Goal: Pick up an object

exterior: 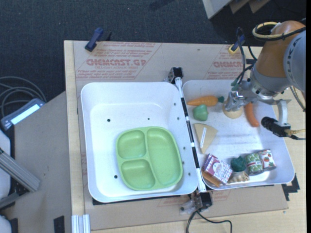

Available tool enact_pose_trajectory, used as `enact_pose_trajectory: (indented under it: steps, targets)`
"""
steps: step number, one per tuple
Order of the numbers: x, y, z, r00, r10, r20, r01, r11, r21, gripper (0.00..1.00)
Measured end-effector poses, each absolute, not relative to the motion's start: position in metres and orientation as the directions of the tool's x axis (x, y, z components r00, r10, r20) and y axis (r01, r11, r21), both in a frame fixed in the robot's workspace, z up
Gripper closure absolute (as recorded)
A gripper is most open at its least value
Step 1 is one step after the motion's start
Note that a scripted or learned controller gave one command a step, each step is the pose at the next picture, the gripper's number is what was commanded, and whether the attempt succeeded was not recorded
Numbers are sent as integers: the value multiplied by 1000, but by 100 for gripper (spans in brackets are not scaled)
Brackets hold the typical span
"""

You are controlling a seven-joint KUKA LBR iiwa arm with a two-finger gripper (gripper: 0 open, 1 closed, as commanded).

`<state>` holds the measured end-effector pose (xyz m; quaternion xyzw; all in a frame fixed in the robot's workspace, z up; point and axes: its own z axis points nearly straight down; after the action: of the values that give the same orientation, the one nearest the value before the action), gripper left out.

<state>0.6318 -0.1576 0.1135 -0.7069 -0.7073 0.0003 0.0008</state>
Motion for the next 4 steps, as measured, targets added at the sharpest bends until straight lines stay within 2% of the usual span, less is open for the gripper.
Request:
enact_pose_trajectory:
  steps: [1,2,3,4]
  targets:
    - [632,-158,115,-1,1000,0,1000,1,0,0]
    - [667,-225,177,0,1000,-3,1000,0,4,0]
    - [623,-211,167,0,1000,0,1000,0,-1,0]
    - [621,-216,89,-3,1000,9,1000,3,-4,0]
